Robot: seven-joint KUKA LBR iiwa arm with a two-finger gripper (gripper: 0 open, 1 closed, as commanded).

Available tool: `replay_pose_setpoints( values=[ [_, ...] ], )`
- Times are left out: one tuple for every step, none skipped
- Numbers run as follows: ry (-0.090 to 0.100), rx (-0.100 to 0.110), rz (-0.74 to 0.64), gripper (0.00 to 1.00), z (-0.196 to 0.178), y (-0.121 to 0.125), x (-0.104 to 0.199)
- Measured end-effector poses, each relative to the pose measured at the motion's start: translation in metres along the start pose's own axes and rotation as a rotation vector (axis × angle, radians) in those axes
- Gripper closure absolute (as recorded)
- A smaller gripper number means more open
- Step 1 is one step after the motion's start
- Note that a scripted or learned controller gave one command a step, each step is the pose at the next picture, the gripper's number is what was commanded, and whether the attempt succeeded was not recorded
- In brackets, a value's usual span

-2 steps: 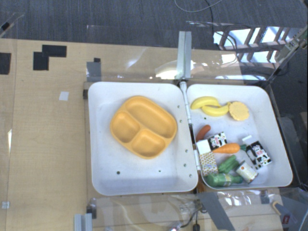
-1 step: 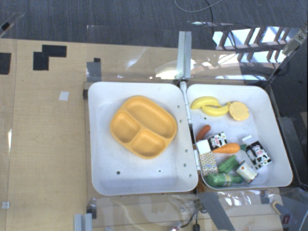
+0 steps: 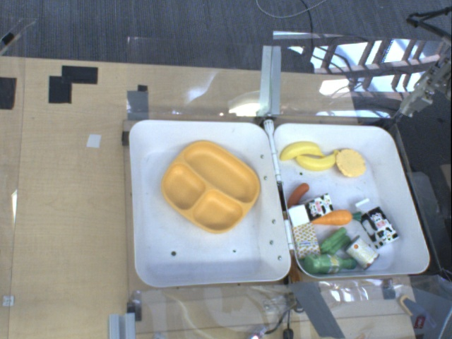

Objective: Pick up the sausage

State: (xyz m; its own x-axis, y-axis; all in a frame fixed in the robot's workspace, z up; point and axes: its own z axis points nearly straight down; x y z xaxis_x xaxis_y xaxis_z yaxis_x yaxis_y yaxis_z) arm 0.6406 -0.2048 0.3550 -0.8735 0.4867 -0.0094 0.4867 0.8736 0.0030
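Note:
The sausage [image 3: 297, 193] is a small reddish-brown piece lying at a slant near the left wall of the right bin [image 3: 395, 154], just below the bananas and above a small black-and-white carton [image 3: 319, 206]. Nothing touches it from above.
The left bin [image 3: 152, 260] holds a yellow divided plate [image 3: 210, 186]. In the right bin lie bananas [image 3: 308, 155], a round cracker [image 3: 350, 162], a carrot [image 3: 332, 218], green vegetables [image 3: 332, 253], a second carton [image 3: 376, 226] and a patterned packet [image 3: 306, 237]. A metal post [image 3: 270, 83] stands behind the bins.

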Motion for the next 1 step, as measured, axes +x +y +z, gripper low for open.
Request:
replay_pose_setpoints(
  values=[
    [-0.004, -0.001, -0.272, 1.0, -0.0162, 0.0084, -0.0139]
  ],
)
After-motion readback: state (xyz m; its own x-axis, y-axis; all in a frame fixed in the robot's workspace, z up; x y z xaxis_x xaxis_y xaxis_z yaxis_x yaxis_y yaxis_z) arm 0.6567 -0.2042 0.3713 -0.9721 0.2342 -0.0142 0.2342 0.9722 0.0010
